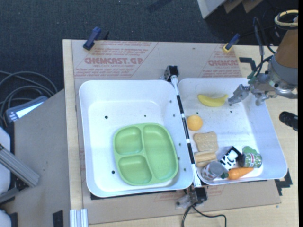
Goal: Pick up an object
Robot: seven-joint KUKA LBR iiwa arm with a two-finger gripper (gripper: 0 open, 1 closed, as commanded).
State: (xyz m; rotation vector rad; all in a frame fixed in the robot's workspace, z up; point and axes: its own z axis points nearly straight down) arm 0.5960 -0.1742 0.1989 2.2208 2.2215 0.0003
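The right bin (255, 122) holds a yellow banana (211, 100) near its far edge, an orange ball (194, 122) and a tan slice of bread (206, 140) along its left wall. My gripper (248, 97) hovers over the bin's far right part, just right of the banana. Its two fingers are spread open with nothing between them. At the bin's near end lie a tan block (205, 156), a grey cup (214, 170), a black-and-white item (230, 157), a green can (252, 158) and a carrot (240, 172).
A green divided plate (144, 152) lies in the left bin (94, 108). A black clip (171, 72) sits where the bins meet at the far side. Blue and yellow clamps (91, 38) hold the cardboard sheet's far edge. The right bin's middle floor is bare.
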